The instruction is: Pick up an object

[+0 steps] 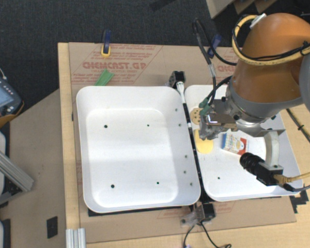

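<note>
The right bin [248,187] holds a yellow object [204,146], a small white and red carton [232,143] and a tan perforated disc [195,115]. The arm leans in from the right, its gripper [206,130] low over the yellow object near the bin's left wall; whether it grips anything, I cannot tell.
</note>
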Controlling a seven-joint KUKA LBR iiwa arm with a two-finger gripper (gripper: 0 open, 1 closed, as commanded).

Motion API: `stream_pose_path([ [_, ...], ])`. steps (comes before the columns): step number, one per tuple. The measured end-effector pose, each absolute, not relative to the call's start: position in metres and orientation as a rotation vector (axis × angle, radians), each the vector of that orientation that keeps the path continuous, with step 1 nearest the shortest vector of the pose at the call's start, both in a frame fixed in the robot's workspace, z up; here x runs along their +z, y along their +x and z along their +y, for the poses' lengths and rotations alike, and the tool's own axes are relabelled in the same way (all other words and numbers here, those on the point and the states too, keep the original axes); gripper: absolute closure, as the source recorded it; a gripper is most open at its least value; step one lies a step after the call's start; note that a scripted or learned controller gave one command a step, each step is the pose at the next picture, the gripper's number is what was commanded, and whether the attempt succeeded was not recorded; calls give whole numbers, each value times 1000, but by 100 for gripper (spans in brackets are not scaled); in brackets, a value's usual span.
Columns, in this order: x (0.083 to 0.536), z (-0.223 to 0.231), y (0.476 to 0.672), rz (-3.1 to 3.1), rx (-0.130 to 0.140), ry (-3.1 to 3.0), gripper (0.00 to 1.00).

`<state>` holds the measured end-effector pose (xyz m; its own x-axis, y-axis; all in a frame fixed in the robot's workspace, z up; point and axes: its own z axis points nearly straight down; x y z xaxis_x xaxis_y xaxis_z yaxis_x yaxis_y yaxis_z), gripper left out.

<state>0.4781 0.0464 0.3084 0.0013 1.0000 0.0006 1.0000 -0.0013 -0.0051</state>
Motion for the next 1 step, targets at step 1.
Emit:
stream_pose_path([
  [1, 368, 76, 480, -2228, -10, -2221, 100],
])
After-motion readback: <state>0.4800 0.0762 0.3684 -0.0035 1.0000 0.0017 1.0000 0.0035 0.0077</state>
